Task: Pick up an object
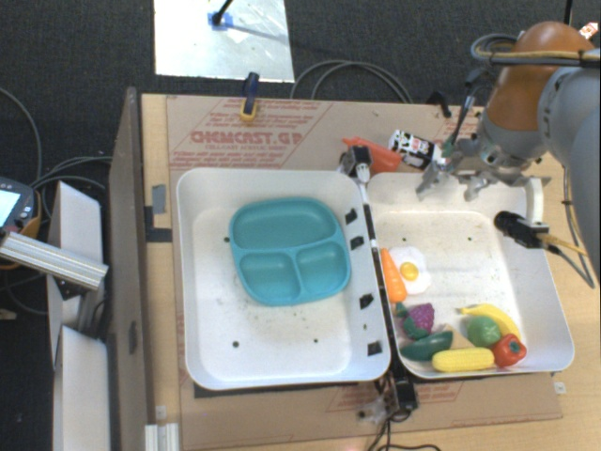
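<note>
We can read one marking: red block lettering, "CHEMCAST GP" (246,138), printed on the brown protective sheet (310,125) covering the bench, just behind the left bin's (202,252) far rim. Smaller red print beside it is too fine for us to read.

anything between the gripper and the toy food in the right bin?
Nothing visible. The gripper hovers at the right white bin's far edge; bare floor separates it from the white-and-yellow fried egg toy, the nearest piece.
</note>
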{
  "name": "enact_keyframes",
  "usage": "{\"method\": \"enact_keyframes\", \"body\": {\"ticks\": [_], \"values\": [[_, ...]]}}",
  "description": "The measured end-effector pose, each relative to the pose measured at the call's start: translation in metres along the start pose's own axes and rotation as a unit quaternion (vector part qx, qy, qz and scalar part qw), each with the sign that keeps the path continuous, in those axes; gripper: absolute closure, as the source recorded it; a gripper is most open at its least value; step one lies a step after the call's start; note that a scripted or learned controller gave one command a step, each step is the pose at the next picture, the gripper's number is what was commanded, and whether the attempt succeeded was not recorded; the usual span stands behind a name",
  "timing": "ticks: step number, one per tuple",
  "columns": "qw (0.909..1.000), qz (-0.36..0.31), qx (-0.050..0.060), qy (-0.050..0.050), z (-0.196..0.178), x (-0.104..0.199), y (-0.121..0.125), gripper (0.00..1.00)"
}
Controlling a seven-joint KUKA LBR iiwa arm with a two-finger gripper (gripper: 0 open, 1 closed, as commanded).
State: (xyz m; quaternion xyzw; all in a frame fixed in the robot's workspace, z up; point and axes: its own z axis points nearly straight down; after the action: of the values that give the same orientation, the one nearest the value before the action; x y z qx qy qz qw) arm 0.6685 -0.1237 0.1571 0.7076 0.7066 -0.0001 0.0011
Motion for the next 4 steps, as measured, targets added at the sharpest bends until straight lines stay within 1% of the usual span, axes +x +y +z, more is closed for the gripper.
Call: {"method": "enact_keyframes", "body": {"ticks": [1, 2, 3, 4], "values": [[1.0, 0.0, -0.003, -0.001, -0.05, -0.07, 0.001, 0.0], [1.0, -0.003, 0.002, 0.002, -0.006, -0.015, -0.051, 0.0], [1.0, -0.006, -0.002, 0.001, 0.063, 0.042, 0.003, 0.0], [1.0, -0.003, -0.002, 0.001, 0.05, 0.039, 0.001, 1.0]]}}
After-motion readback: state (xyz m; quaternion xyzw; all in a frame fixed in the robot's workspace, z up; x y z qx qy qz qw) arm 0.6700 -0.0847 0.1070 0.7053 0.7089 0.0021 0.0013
